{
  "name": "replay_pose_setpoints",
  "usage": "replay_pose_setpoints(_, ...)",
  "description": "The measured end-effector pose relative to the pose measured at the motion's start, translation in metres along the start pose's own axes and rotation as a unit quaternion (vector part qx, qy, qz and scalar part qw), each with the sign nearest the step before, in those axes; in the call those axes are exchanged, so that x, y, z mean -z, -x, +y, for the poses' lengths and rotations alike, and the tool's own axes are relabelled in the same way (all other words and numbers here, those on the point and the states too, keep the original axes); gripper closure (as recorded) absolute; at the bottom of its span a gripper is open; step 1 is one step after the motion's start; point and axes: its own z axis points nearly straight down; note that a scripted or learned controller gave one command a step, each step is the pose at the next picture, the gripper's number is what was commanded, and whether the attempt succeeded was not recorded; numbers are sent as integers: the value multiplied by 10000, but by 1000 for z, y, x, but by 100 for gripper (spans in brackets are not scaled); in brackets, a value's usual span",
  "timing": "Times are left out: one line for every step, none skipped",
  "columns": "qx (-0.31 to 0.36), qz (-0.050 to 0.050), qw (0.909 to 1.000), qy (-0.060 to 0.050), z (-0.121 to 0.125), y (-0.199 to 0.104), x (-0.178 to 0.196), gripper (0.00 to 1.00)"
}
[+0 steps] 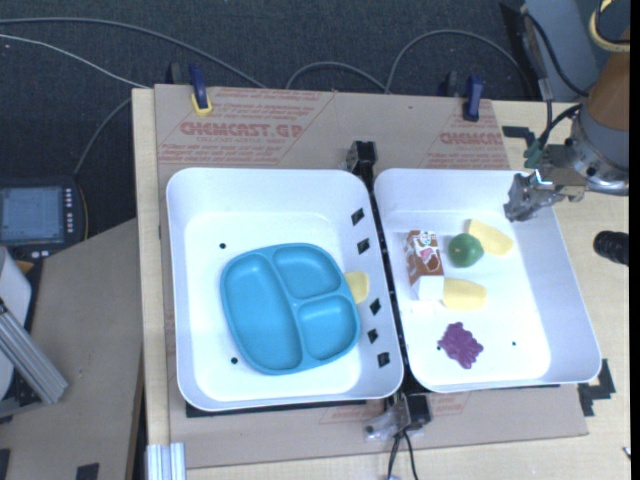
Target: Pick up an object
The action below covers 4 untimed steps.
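Worktop (250, 118) filled the middle of the frame, a cardboard sheet clamped along its top edge by 2 blue clips so it would not shift under the bins. 2 white bins sat side by side on it, touching along the centre line: left bin (200, 203), right bin (560, 308).

Arm (605, 118) came in at the upper right of the frame. Its end effector (522, 200) hung over the upper right rim of the right bin, above and to the right of the objects and apart from them. Nothing was seen between its fingers; how far open they were could not be told at this size.

Blue divided tray (290, 306) lay flat in the left bin, taking most of its floor, with a small yellow piece (357, 286) tucked against the tray's right edge.

Candidates for the pick sat clustered in the middle of the right bin, probably scattered loose for grasp trials: snack packet (424, 255), green ball (464, 250) just right of it, a yellow piece (490, 238) touching the ball on its upper right, another yellow block (463, 293) below, and purple grapes (460, 343) lowest, a little apart. Judged: pick not yet made; yellow piece nearest the end effector.
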Motion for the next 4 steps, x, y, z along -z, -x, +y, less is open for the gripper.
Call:
replay_pose_setpoints(20, 19, 10000, -36, 1, -49, -16, 100)
replay_pose_setpoints(25, 20, 10000, -37, 4, -103, -30, 100)
replay_pose_setpoints(24, 20, 10000, -42, -6, -158, -42, 100)
replay_pose_setpoints(21, 19, 10000, -44, -9, -209, -52, 100)
